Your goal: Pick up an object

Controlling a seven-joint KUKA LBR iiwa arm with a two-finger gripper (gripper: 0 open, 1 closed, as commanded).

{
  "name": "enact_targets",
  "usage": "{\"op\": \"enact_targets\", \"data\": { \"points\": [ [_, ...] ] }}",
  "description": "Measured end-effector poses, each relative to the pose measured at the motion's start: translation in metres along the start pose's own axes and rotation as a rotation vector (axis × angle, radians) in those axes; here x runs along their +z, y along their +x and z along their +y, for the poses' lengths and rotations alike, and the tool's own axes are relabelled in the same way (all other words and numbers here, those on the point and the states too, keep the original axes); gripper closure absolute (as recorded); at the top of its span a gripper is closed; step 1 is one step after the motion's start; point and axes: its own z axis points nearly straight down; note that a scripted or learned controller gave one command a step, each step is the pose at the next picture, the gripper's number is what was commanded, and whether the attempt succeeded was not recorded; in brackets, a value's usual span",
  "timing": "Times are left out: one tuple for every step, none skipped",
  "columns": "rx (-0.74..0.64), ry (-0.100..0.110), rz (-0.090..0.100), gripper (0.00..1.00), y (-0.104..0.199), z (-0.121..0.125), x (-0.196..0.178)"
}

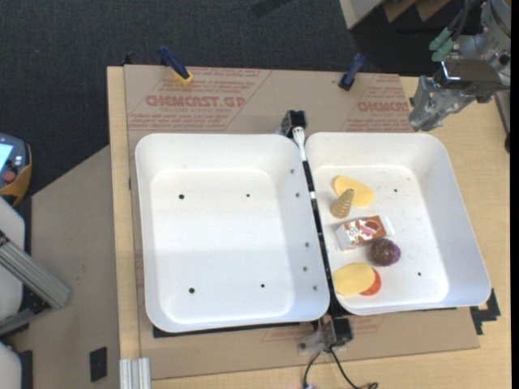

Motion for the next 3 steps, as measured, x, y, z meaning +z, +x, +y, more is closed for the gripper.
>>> {"op": "enact_targets", "data": {
  "points": [
    [-0.003, -0.014, 0.0, 1.0, 0.043, -0.04, -0.069],
    [-0.006, -0.004, 0.0, 1.0, 0.11, -0.052, -0.065],
    [-0.006, -0.007, 0.001, 1.0, 0.176, -0.051, -0.064]
  ]
}}
